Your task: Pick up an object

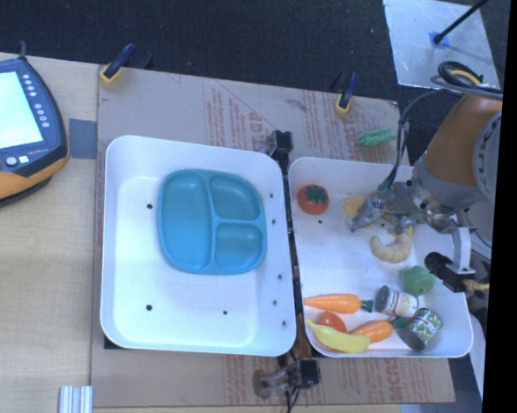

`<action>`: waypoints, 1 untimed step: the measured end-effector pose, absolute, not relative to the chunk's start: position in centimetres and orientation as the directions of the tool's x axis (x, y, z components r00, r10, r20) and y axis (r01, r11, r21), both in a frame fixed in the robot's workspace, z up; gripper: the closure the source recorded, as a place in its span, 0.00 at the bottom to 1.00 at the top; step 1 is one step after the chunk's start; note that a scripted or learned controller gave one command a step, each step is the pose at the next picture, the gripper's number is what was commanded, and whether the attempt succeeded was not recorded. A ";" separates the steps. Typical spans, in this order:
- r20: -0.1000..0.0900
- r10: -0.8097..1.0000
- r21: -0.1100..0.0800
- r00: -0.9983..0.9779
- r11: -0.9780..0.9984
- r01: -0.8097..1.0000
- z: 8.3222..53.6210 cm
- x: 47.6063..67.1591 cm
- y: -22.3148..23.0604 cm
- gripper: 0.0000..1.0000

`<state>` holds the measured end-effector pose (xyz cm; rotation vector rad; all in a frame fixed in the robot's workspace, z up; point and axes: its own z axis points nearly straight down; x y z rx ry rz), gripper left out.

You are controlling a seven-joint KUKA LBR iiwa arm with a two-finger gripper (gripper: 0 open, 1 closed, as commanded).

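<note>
The gripper (377,211) hangs low by the right bin's (331,175) far edge, beside a pale curved toy (391,248), seemingly lining up a grasp; whether it holds anything, I cannot tell.

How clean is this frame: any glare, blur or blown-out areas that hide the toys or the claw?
Camera view: the pendant screen is blown out to white; the white bins are bright but keep the blue plate and tomato crisp. The claw is small and soft, its details muddled against nearby toys.
</note>
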<state>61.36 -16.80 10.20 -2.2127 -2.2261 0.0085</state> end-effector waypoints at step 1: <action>-0.002 1.000 -0.007 -0.007 0.007 1.000 11.2 61.4 -16.9 1.00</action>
